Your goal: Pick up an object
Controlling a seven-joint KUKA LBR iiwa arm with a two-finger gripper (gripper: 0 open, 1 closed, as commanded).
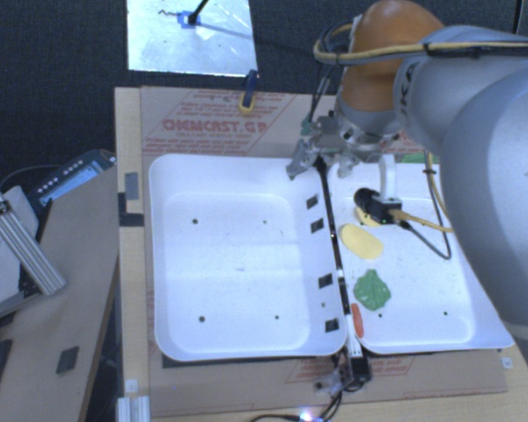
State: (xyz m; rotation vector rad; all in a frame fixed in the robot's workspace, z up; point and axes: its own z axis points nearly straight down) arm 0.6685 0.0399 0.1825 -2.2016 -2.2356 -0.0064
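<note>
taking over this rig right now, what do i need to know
Gripper: above the far end of the divider between the bins, with nothing visibly held.
Things: all in the right bin. The yellow piece is mid-bin, the green leaf is nearer the front, and the small red piece lies against the divider.
Done: nothing picked yet.
Left: grasp one thing and lift it.

This looks like a robot lab. A big grey arm (475, 104) hangs its gripper (321, 167) over two white bins (238, 262) on cardboard (202, 117), with a dark wall (53, 60) behind.
</note>
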